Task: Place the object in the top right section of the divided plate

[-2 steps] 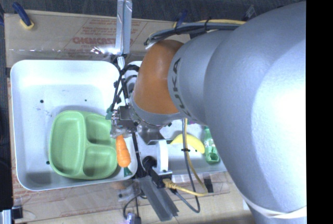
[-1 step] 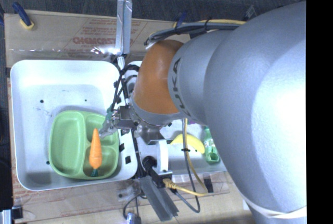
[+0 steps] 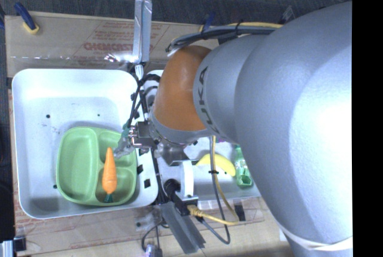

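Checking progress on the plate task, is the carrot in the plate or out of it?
In. The carrot lies inside the green divided plate, along its right-side sections, in the left bin.

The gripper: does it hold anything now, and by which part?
It cannot be told. The gripper is by the carrot's top end on the green plate.

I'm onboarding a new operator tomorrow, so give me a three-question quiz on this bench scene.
1. True or false: the carrot lies on the green plate.
2. Which bin holds the plate? A) left bin B) right bin C) neither
3. Fill in: beside the banana in the right bin stands a green ____.

Key:
1. True; it lies along the plate's right side, across the divider.
2. A; the left bin holds the plate, and the arm covers much of the right bin.
3. Bottle.
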Available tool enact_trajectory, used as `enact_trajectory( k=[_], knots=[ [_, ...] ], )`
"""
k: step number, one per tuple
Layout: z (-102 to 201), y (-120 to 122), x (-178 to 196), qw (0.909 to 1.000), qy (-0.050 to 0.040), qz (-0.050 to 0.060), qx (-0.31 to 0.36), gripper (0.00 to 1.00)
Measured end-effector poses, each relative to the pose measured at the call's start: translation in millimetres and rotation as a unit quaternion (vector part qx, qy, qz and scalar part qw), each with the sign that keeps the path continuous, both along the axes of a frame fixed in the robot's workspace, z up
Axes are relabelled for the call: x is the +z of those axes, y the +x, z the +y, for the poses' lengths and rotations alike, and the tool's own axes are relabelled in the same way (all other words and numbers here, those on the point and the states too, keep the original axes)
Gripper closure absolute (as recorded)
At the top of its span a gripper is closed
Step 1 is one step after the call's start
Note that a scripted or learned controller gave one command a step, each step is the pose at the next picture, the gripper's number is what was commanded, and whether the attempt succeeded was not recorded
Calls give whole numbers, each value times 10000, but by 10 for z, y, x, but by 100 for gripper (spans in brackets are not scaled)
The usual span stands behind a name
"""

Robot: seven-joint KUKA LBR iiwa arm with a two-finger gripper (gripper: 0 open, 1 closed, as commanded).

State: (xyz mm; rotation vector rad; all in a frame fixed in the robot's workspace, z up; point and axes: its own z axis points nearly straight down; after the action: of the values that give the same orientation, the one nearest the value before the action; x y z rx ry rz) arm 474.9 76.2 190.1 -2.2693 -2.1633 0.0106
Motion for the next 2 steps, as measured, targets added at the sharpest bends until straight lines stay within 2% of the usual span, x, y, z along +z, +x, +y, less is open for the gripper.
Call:
enact_trajectory(
  k=[1, 2],
  knots=[
    [2, 1, 88, 10000, 2, 21, 25, 100],
    [3, 0, 88, 10000, 2, 21, 26, 0]
  ],
)
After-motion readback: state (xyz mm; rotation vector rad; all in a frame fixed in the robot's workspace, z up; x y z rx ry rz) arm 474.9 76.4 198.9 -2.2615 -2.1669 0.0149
